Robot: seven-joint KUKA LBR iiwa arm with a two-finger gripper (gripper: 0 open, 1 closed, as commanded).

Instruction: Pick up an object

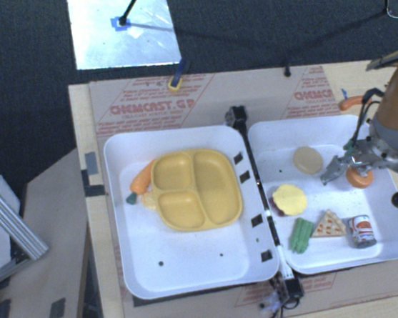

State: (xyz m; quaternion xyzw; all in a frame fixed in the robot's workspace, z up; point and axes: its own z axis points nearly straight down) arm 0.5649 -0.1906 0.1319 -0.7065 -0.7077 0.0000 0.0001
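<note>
end effector (345,167): over right bin (394,249), right of frame, opening unclear, grasp cannot tell | orange round piece (360,178) just beside | tan disc (307,159) to left

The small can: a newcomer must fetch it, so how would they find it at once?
Look in the right-hand white bin, at its near right corner. The small can lies beside the pizza slice. It alone there is metallic and cylindrical, with an orange-and-white label.
</note>
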